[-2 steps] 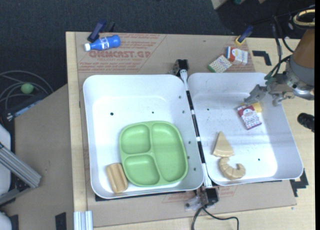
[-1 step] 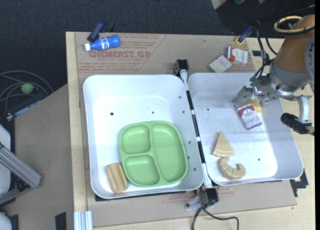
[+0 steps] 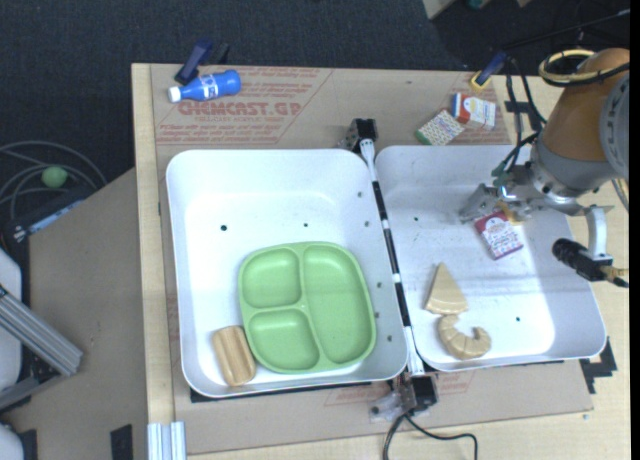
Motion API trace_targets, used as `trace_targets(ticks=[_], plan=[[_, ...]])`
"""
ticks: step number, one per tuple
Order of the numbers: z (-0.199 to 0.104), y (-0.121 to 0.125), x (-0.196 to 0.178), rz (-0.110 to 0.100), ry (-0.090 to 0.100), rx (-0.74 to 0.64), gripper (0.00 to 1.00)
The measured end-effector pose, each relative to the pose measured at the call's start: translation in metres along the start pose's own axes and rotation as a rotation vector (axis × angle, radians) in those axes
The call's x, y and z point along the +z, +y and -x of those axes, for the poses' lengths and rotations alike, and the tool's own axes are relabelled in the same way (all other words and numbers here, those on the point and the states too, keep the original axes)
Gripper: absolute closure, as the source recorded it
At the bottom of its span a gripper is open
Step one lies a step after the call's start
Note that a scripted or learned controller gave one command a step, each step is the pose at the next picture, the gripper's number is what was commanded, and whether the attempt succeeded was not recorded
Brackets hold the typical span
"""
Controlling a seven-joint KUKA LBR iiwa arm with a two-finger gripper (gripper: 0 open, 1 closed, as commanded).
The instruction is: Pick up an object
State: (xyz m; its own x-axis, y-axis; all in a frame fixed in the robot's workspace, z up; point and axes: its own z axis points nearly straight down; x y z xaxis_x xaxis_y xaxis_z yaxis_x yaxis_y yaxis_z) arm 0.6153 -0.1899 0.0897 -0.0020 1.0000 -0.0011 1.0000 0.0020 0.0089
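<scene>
One pincer [image 3: 497,198], hung low over the far side of the right bin [image 3: 560,343], with nothing visibly in its hold; width of opening impossible to tell. Just near of it, flat on the bin floor, a red-and-white packet [image 3: 500,236], likely the target, judging by that closeness. Nearer still, a pale wedge [image 3: 446,290] and a croissant [image 3: 463,338]; off left, a green divided plate [image 3: 305,305].

Smooth matt green plastic tray [image 3: 305,306], glossy white plastic bins [image 3: 190,248], raw wooden bench [image 3: 150,148]
</scene>
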Motion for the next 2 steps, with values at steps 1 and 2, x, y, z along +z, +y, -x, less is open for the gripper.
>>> trace_targets(ticks=[1,2], plan=[[0.000,0.000,-0.010,0.001,-0.001,0.000,1.00],[-0.068,-0.038,-0.041,-0.010,0.003,0.000,1.00]])
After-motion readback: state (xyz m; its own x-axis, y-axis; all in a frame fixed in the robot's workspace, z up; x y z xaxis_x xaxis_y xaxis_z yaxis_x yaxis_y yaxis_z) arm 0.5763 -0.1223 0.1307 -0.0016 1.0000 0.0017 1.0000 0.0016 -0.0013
